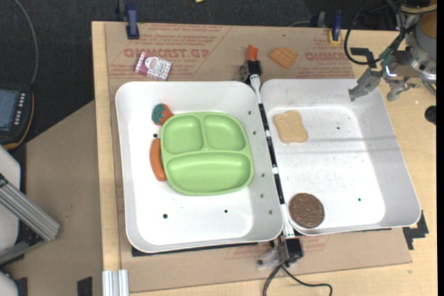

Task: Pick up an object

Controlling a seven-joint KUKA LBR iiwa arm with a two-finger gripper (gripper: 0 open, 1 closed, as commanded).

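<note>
my claw hangs spread apart, gripping nothing, over the far right rim of the right bin. nothing lies under it. the bread slice sits well to its left near the divider; the brown disc in the near left corner. left bin: green tray, carrot touching its left edge.

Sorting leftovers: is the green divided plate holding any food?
Empty: all three compartments of the green plate show bare green.
</note>
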